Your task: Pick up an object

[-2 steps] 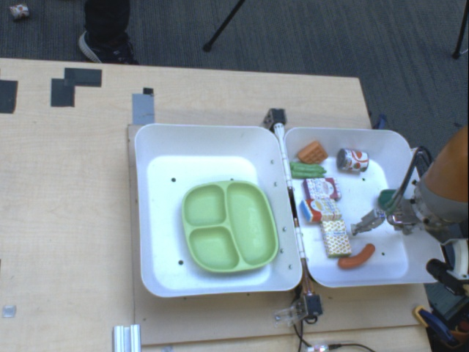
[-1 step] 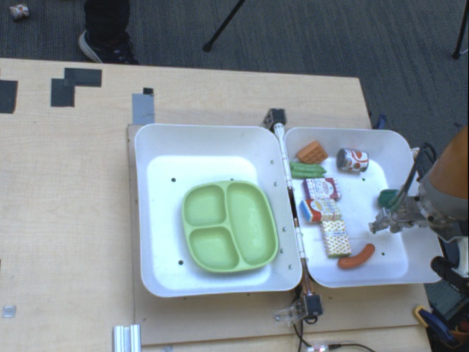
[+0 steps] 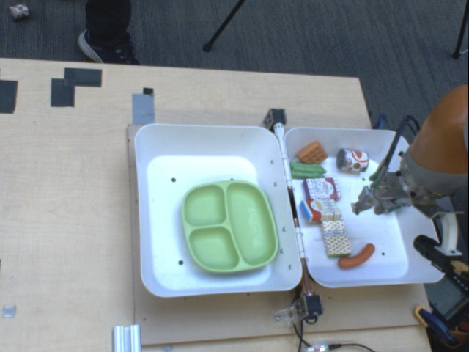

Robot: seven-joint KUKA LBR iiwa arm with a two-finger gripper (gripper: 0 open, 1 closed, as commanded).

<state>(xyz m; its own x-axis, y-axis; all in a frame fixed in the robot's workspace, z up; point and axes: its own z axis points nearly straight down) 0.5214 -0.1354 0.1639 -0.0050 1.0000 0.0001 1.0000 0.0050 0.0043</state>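
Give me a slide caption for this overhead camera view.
Gripper hovers over right bin of toy food; green divided plate fills left bin.

— What sits in the right bin (image 3: 410,268)?
— The gripper (image 3: 364,201) hovers just right of a red-and-white packet (image 3: 322,190); a toy sausage (image 3: 357,256) lies nearer the camera, a small can (image 3: 353,160) farther back.
— And left of the packet?
— A green divided plate (image 3: 229,226) in the left bin (image 3: 157,270).

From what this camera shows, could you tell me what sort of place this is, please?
Probably a robotics lab test bench: a pale wooden bench bears two shallow white plastic bins, toy food lies beside a green divided plastic plate, and a grey-and-orange robot arm reaches in over grey carpet.
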